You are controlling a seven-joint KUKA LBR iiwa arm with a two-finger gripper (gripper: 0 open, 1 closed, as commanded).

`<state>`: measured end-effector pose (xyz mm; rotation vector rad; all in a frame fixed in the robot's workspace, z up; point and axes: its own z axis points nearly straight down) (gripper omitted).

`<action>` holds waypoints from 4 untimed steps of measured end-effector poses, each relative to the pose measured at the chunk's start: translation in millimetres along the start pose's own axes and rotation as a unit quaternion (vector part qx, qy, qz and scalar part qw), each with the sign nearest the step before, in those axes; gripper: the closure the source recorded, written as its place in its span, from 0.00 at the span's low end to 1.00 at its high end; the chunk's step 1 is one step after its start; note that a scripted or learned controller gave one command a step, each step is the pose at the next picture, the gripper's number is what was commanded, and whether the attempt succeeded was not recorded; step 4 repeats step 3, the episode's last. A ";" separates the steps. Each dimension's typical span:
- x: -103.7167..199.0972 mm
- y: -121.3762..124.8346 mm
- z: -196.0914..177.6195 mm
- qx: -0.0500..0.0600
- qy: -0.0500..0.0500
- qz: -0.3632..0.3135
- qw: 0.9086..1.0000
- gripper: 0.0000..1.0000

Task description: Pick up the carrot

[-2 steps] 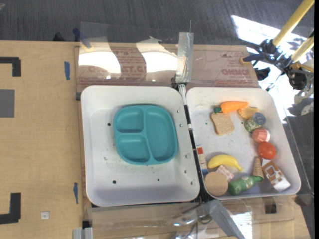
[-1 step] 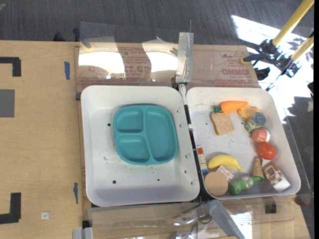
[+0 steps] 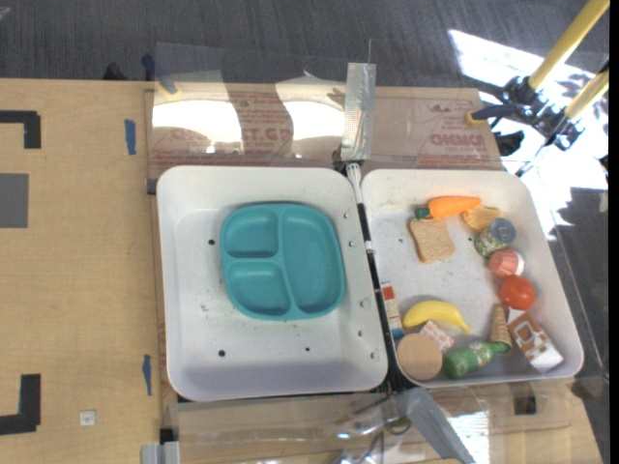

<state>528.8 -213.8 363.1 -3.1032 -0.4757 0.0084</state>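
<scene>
The orange carrot (image 3: 453,204), with a small green top at its left end, lies flat near the back wall of the right bin (image 3: 551,259). A slice of toast (image 3: 432,241) sits just in front of it, close to its green end. A small tan piece (image 3: 480,217) rests against the carrot's right tip.
The right bin also holds a banana (image 3: 435,313), a red tomato (image 3: 517,292), a pinkish fruit (image 3: 505,262), a green bottle-shaped toy (image 3: 474,358), a round tan disc (image 3: 420,355) and a white carton (image 3: 532,341). A teal divided plate (image 3: 282,259) fills the middle of the left bin (image 3: 184,259).
</scene>
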 end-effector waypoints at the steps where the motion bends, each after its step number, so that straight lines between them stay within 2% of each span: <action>1: 1.0 -0.3 -9.4 0.000 -0.001 -0.001 1.000 1.00; 4: 3.0 -1.0 -28.2 -0.001 -0.003 -0.003 1.000 1.00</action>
